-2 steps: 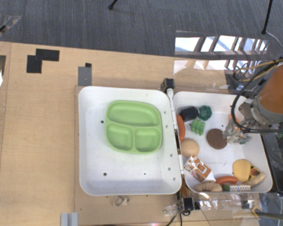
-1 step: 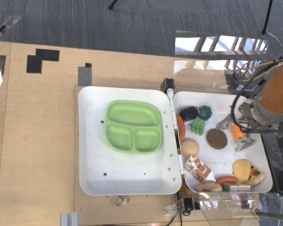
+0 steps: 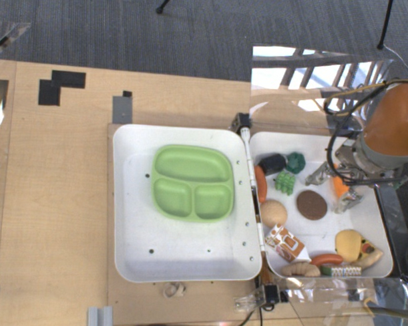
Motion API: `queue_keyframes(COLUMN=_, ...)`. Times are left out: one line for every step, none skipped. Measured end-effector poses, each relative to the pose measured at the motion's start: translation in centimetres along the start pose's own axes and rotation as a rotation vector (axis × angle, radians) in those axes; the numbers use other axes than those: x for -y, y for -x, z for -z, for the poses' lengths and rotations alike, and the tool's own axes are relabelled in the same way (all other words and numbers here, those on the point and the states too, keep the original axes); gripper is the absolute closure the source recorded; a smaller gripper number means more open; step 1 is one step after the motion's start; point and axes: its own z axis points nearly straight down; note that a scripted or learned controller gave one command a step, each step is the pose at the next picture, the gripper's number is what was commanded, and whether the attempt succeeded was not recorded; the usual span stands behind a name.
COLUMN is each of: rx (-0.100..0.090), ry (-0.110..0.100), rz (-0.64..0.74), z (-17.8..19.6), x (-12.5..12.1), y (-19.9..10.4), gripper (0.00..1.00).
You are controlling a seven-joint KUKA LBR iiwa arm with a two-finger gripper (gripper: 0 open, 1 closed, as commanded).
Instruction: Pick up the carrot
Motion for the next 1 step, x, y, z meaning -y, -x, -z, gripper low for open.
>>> queue_keyframes(rx=0.012, ry=-0.010, rz=-0.003, z=1.47, x=0.28, y=0.40, gripper=1.00)
